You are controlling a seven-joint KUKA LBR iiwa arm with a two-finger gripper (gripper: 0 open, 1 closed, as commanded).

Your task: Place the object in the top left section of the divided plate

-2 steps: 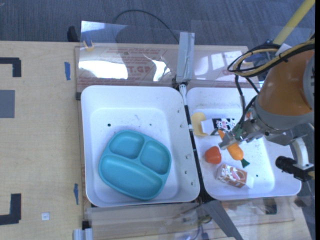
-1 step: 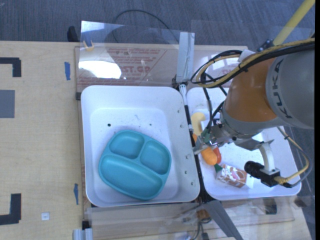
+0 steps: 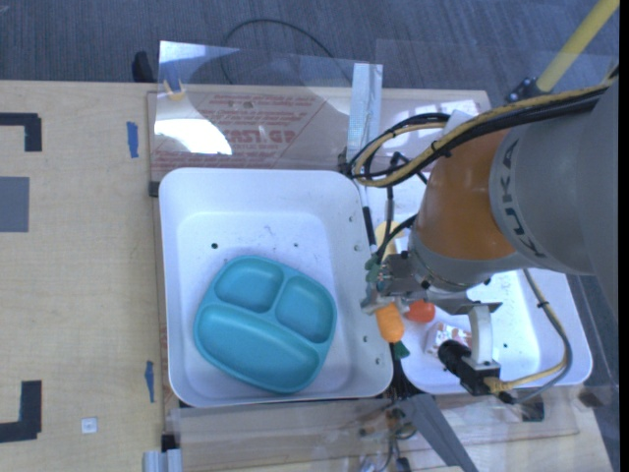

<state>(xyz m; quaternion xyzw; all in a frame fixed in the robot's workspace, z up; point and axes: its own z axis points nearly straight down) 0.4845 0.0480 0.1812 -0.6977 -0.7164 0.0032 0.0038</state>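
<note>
A teal divided plate point(image 3: 265, 323) with three sections lies in the left bin point(image 3: 256, 214), toward its front. The gripper point(image 3: 384, 298) hangs over the wall between the two bins, just right of the plate. Directly below it sits a small orange object point(image 3: 390, 324), shaped like a carrot piece, at the left edge of the right bin point(image 3: 550, 352). A red-orange rounded piece point(image 3: 422, 312) lies just to its right. The arm's wrist covers the fingers, so whether the orange object is held is unclear.
A small white and red item point(image 3: 444, 338) lies in the right bin near the orange pieces. The grey and orange arm point(image 3: 491, 205) covers most of the right bin. A clear plastic sheet point(image 3: 256, 116) stands behind the left bin.
</note>
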